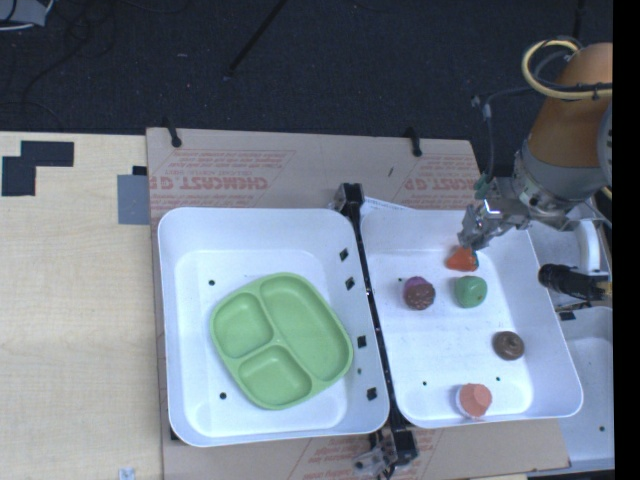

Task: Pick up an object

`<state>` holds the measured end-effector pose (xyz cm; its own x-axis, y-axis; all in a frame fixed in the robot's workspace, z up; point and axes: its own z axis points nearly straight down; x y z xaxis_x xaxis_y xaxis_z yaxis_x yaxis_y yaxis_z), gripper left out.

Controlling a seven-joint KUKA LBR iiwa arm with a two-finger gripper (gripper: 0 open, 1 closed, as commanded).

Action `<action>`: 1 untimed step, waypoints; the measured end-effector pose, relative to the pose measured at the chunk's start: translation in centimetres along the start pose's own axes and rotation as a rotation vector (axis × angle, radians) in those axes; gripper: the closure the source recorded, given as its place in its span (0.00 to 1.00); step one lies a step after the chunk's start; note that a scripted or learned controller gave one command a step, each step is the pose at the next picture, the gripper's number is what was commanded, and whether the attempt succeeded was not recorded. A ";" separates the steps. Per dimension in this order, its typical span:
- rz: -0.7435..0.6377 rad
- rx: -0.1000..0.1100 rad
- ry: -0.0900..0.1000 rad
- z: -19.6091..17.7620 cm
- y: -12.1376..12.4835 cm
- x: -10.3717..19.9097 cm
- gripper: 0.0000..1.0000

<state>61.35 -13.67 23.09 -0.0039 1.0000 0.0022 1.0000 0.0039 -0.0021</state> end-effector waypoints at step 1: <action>-0.001 0.002 0.001 0.6 -0.7 6.2 1.00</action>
<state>60.60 -7.42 22.53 -0.0050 1.0000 0.0031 1.0000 0.0050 -0.0042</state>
